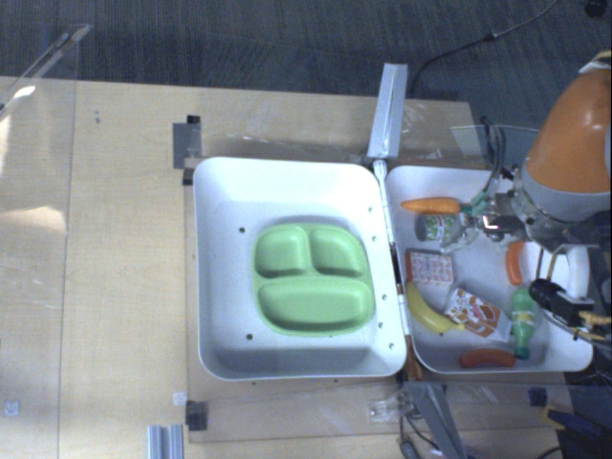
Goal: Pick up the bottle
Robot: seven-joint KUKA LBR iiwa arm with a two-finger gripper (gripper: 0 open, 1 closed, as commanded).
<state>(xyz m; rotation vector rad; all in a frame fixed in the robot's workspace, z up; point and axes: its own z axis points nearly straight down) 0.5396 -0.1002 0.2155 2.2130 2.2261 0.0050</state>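
The bottle (522,319) is green and stands near the front right corner of the right bin (564,360). My gripper (475,224) hangs over the back half of that bin, next to a small green-labelled can (436,228). It is well behind and to the left of the bottle. The grey and orange arm (574,151) covers the bin's back right corner.
The right bin also holds a carrot (430,205), a patterned card packet (430,271), a banana (427,312), a snack packet (473,313), a red sausage (486,359) and an orange piece (514,262). A green divided plate (313,277) lies in the left bin (220,256).
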